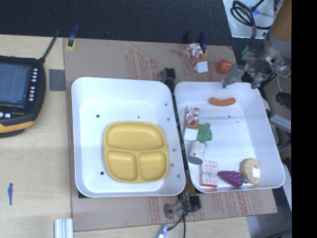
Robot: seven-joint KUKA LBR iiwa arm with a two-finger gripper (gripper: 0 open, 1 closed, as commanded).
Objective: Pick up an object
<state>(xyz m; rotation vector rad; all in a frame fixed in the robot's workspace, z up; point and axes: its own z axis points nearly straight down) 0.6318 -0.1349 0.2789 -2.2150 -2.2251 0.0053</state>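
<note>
Nothing is picked up yet, as far as the camera view shows; the gripper (243, 77) hangs over the far right corner of the right bin (270, 133), its two dark fingers spread apart with only bench and bin rim between them, so they are released and grasp nothing; the grey arm with its orange band reaches in from the right edge above it.

Several candidates lie in the right bin; the sausage (222, 101) lies near the far edge, just below and to the left of the gripper, and looks the nearest thing to take; the brown carton (191, 118) lies along the left wall, with the green piece (204, 132) touching its lower right side; the grey can (196, 152) lies just below them; the red and white packet (209, 173) sits at the near edge, the purple grapes (231, 177) beside it, and the bread roll (250, 170) in the near right corner.

Two things sit outside the bins on the brown board past the far edge: a small carton (196, 55) and a red tomato (225, 66), the tomato close to the gripper's left.

The left bin (89, 98) holds a yellow divided plate (135, 150), lying flat toward its near side.

All of the task remains, in my judgement: settling over one thing, descending, closing on it and lifting it clear.
</note>
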